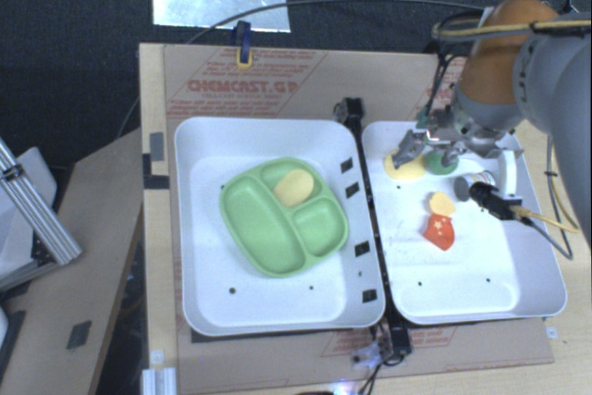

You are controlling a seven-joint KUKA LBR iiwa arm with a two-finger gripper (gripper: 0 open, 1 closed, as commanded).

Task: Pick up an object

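Observation:
My gripper (418, 149) hangs low over the far left part of the right bin (481, 287). Just beneath and in front of it lies a flat pale yellow piece (404, 168), and a round green piece (441, 165) sits right beside it. I cannot tell whether the gripper touches either one. Nearer the bin's middle lie a small orange-yellow piece (442, 203) and a red piece (439, 232), both apart from the gripper.
The left bin (208, 291) holds a green divided plate (264, 231) with a yellow rounded object (294, 187) in its far compartment. A black-clipped divider (363, 199) runs between the bins. The arm (518, 69) reaches in from the right.

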